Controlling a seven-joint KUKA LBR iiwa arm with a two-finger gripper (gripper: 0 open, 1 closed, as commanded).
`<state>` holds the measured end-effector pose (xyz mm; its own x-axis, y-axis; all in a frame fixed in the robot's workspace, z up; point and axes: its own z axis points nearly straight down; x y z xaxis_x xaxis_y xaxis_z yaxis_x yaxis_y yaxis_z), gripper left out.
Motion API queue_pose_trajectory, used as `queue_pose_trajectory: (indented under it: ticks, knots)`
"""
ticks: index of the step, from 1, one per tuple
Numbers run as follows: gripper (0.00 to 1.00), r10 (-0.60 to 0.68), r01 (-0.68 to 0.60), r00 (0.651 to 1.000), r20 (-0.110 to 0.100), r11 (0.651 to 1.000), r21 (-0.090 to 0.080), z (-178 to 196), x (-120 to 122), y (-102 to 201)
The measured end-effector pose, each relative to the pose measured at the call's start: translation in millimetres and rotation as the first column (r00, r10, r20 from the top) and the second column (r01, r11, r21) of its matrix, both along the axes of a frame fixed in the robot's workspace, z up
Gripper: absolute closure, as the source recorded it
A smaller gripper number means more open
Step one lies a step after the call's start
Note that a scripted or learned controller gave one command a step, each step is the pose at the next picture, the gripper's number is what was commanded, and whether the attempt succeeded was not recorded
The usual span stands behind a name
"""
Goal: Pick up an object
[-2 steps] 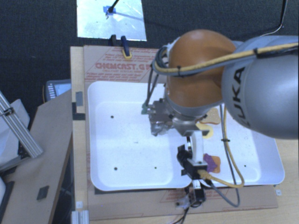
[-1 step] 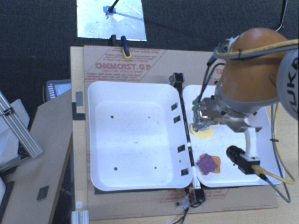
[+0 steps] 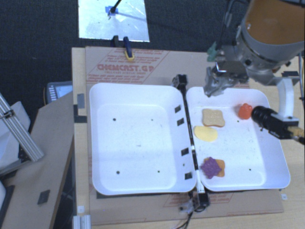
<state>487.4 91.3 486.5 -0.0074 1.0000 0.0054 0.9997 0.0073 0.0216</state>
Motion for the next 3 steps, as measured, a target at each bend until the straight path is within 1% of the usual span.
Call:
queue_pose_trajectory:
  ticks: [1,2,3]
  knots:
    - [1.0,0.005,-0.005,1.0,-0.02,1.0,-0.003,-22.8,-1.6,94.6]
    - [1.0,-0.002,0.002,1.0,-0.012,1.0,-0.001,52.5,35.9,117.5]
    - [1.0,-0.009,0.009,1.0,-0.016,1.0,-0.005,46.7,152.8,121.4]
